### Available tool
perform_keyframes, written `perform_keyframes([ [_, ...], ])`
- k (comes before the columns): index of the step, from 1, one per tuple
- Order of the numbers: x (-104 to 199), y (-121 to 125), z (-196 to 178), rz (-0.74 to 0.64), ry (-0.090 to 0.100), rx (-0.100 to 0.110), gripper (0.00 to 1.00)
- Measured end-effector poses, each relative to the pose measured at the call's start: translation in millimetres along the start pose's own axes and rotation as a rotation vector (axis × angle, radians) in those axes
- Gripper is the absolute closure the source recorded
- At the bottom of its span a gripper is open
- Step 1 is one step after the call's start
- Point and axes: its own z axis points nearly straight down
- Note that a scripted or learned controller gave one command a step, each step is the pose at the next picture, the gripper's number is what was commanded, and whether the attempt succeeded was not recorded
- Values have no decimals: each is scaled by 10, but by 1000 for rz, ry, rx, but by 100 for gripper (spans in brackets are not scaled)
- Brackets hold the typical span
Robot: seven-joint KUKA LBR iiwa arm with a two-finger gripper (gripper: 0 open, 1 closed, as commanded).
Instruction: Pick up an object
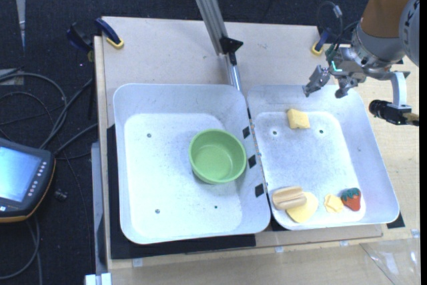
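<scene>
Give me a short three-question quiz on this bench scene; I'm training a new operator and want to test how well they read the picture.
1. True or false: the green bowl sits in the right bin.
2. Which item lies closest to the tool?
A. the hot dog toy
B. the yellow block
C. the strawberry toy
3. Fill in: the tool hangs above the ___ edge of the right bin, with nothing between its fingers.

Key
1. False; it sits in the left bin.
2. B
3. far (upper in the view)
</scene>
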Motion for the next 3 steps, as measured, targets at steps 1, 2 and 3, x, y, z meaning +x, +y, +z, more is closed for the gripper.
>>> perform_keyframes([
  [1, 0, -1, 2, 0, 0, 0, 0],
  [2, 22, -95, 480, 0, 1, 4, 0],
  [3, -7, -22, 1056, 0, 1, 5, 0],
])
